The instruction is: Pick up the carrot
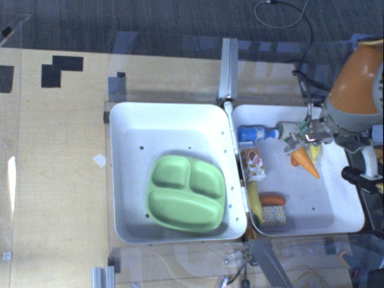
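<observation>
1. I see two white bins side by side on the bench: left bin (120, 161), right bin (342, 215).
2. The arm (357, 89) comes in from the right, orange band over the right bin's far-right corner.
3. The gripper (305, 138) sits low in the right bin, near its far edge, right of centre.
4. The carrot (307, 162) lies in the right bin, just on the near side of the gripper. Its thick end is up by the gripper and the tip points toward the near-right corner.
5. Claw state: I cannot tell. The fingers are too small and cluttered to read. I can't confirm any grip on the carrot; its top end is touching or just beside the gripper, but I can't tell which.
6. A small yellow piece (315, 151) shows just right of the carrot's thick end.
7. A blue bottle (257, 133) lies on its side by the right bin's far-left corner, cap end pointing toward the gripper.
8. A packet (254, 164) lies along the right bin's left wall, below the bottle.
9. A banana (254, 201) lies along the same wall, toward the near-left corner.
10. A red sausage (273, 200) is beside the banana, with a sponge-like block (274, 215) just nearer the front edge.
11. In the left bin, a green divided plate (186, 192) with three compartments sits toward the near-right corner.
</observation>
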`<state>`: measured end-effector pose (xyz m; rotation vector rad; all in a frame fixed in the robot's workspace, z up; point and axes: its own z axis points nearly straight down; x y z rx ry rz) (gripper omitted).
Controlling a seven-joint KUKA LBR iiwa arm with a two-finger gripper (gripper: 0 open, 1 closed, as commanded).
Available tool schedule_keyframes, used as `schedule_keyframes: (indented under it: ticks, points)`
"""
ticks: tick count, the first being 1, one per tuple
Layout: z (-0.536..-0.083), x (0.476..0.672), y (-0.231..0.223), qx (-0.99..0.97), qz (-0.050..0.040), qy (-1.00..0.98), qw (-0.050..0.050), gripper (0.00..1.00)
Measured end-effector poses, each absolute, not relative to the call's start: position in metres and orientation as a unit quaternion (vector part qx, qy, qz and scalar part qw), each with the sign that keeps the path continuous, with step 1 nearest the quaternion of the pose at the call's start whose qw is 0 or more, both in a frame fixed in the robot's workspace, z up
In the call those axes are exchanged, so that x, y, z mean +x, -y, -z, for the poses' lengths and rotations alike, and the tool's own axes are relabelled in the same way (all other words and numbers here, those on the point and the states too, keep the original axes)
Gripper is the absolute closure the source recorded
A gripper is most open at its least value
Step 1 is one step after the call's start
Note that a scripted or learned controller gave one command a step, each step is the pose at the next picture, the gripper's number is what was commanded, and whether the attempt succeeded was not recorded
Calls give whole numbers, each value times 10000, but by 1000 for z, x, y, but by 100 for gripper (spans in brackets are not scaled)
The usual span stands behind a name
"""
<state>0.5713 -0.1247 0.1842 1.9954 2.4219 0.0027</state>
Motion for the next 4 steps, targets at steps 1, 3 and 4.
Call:
schedule_keyframes:
  ticks: [1,3,4]
  points:
    - [-184,571,125,6359,-8,-7717,17,0]
    - [-120,568,116,5554,-17,-8316,29,100]
    - [-197,590,62,5060,-11,-8625,21,100]
